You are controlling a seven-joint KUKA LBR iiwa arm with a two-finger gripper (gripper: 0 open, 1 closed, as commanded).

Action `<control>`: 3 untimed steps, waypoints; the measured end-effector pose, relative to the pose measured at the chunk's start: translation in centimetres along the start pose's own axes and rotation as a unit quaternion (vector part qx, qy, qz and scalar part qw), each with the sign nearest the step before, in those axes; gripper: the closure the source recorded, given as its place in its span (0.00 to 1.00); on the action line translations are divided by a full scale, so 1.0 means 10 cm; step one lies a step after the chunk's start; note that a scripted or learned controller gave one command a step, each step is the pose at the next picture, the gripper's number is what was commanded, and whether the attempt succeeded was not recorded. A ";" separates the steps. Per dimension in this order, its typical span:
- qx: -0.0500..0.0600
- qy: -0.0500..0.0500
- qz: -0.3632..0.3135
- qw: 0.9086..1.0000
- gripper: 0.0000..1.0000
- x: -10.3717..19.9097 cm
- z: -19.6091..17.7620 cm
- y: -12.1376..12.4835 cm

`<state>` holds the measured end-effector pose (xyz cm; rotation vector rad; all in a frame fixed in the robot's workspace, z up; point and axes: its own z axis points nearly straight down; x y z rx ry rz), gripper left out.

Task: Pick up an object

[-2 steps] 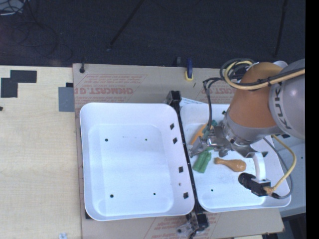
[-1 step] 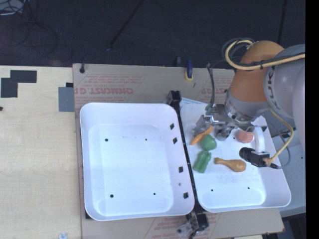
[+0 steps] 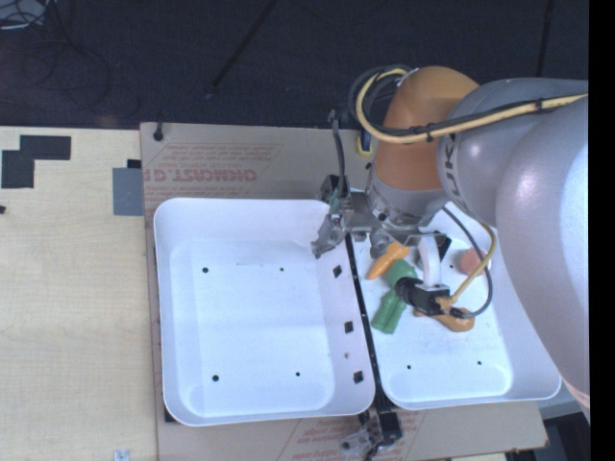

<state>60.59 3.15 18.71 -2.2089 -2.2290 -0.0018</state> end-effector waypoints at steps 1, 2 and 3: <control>-0.003 -0.003 0.006 1.000 0.00 -0.64 -0.62 0.21; 0.001 -0.002 0.004 1.000 1.00 -0.61 -0.68 0.19; 0.003 -0.002 0.007 1.000 1.00 -0.94 -0.76 -0.57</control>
